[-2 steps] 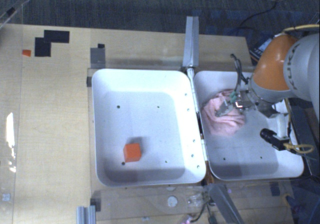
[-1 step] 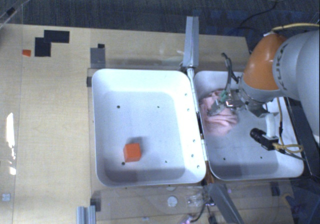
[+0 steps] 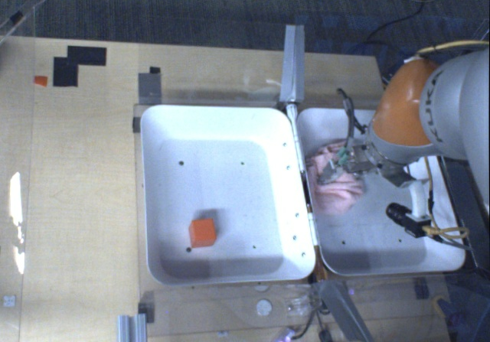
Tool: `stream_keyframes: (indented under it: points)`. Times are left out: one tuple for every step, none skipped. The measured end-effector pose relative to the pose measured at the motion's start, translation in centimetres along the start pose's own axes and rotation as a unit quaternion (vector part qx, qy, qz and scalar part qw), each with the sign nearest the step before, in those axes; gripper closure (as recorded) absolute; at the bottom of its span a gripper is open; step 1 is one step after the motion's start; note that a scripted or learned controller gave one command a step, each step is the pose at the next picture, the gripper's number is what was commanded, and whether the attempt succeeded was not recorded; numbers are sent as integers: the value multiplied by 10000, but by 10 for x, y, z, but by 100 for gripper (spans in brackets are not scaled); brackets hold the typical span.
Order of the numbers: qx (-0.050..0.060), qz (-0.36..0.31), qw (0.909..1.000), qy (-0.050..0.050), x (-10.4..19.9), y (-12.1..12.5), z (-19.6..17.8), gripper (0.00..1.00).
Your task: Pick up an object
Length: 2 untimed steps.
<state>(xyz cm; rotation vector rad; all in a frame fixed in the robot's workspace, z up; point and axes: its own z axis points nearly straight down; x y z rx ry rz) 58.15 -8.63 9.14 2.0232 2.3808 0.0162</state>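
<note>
I reach in from the right, my orange-banded wrist bent down over the right bin [image 3: 383, 252]. My gripper [image 3: 342, 167] sits low against the pink cloth [image 3: 337, 184] bunched near that bin's left wall. An orange block [image 3: 203, 232] lies in the left bin [image 3: 164, 180], well apart.

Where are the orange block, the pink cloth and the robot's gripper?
orange block [image 3: 203, 232]: camera view, its top face.
pink cloth [image 3: 339, 188]: camera view, its bunched middle.
gripper [image 3: 342, 164]: camera view, its tip over the cloth.
</note>
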Motion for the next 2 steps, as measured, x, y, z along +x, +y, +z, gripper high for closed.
stream_keyframes:
  points:
    - [-53,-7,10000,-16,0,4,-14,100]
    - [39,-1078,9942,25,32,93,-95,100]
